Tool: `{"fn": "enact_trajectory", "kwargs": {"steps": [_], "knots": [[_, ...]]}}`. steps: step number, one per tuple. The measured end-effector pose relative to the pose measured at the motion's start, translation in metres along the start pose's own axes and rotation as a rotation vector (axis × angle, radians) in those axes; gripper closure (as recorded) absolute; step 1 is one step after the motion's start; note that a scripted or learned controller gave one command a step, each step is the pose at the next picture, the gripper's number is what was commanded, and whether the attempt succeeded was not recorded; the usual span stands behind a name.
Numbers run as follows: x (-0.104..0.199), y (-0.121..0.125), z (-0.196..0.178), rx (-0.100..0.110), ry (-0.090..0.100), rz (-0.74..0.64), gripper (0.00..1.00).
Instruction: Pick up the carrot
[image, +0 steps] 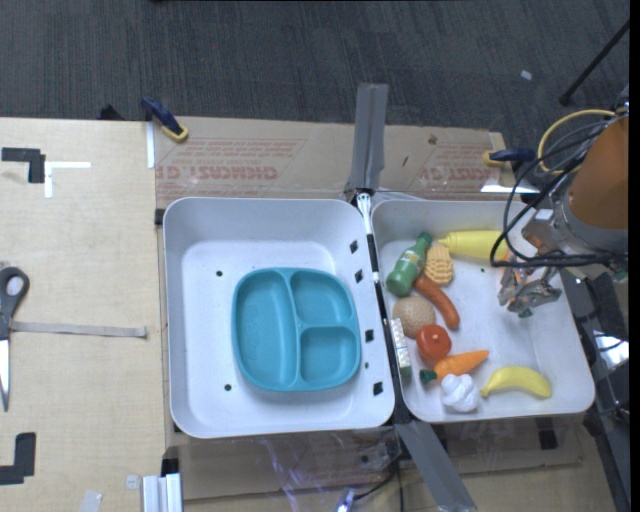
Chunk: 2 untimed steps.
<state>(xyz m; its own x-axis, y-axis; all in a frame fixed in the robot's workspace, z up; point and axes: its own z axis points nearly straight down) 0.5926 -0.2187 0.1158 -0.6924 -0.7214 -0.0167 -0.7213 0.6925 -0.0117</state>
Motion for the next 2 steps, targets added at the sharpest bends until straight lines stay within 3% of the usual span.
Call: {"fn": "enact_trajectory", "kwargs": {"steps": [1,2], "knots": [[0.000,0.000,0.000,0.000,0.000,0.000,0.00],[-0.002,-0.001,-0.011,0.004,-0.005,0.004,1.00]]}}
